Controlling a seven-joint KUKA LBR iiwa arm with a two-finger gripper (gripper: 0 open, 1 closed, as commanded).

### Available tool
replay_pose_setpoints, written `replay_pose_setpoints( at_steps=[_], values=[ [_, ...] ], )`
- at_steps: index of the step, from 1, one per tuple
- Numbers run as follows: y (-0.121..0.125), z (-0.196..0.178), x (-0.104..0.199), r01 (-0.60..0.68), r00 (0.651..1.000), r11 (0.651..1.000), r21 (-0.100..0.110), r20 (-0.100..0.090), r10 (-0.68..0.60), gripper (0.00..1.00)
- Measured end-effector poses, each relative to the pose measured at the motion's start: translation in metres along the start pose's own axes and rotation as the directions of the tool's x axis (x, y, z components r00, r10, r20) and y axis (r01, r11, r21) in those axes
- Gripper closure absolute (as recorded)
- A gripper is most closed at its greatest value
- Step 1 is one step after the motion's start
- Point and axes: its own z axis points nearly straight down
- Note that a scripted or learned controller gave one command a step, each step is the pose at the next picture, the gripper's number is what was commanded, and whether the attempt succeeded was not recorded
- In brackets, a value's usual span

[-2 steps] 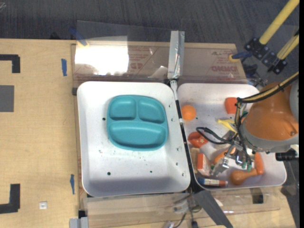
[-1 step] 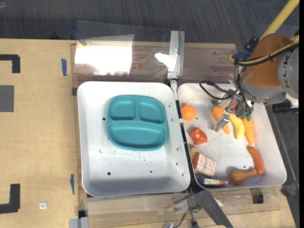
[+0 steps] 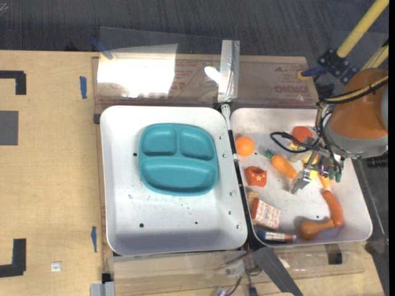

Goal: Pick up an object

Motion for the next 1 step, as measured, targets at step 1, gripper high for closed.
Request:
replay_pose_setpoints(
  at_steps=[1],
  values=[
    [0.0607, -0.0002, -0.0003, 0.142, 0.99, 0.99, -0.003, 0.005, -0.142, 0.0]
  ],
)
